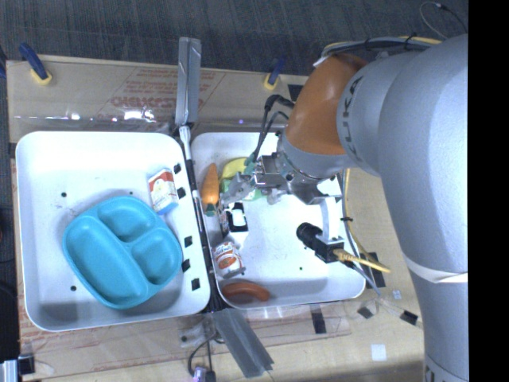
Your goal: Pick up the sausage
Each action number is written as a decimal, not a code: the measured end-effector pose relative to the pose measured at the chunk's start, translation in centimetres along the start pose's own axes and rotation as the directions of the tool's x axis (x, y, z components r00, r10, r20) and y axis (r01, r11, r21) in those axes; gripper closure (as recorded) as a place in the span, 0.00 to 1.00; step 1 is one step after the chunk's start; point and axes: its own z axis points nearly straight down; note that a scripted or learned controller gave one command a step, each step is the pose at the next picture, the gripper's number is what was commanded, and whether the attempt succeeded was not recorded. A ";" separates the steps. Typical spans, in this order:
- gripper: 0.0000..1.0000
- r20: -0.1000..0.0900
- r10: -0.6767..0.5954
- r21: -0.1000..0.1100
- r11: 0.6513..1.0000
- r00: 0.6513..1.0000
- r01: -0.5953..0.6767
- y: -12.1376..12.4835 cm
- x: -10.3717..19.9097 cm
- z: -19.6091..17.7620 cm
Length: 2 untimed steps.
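The claw [241, 186] is seen low over the far left part of the right bin [280, 241], reached in from the right by the grey arm [398, 126]. Whether it is apart or together cannot be told, since its tip is lost among the things beneath it. Nothing can be seen gripped in it.

Directly at the claw one small green item [233, 184] is found, its kind unclear. Just beyond it, toward the far wall, one yellow item [233, 167] is seen. To the left of the claw, along the bin's left wall, one orange carrot-shaped piece [209, 188] is laid lengthwise. Just nearer than the claw, one small black-and-white item [235, 218] is seen, too small to name. Nearer again, one small can [227, 259] is lying by the left wall.

One sausage [245, 292] is counted. It is placed in the near left corner of the right bin, against the near wall, just beyond the can and well apart from the claw. It is shown as a short, plump, reddish-brown piece with rounded ends, lying flat across the bin.

In the left bin [48, 165] two things are counted: one blue plate [122, 249] with three compartments, and one small carton [163, 189] just beyond its far right edge.
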 end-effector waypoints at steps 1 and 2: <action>0.00 -0.001 -0.119 0.002 0.993 0.993 0.119 -7.8 -2.6 4.4; 0.00 0.029 -0.423 -0.031 0.905 0.906 0.423 -6.7 -6.8 8.3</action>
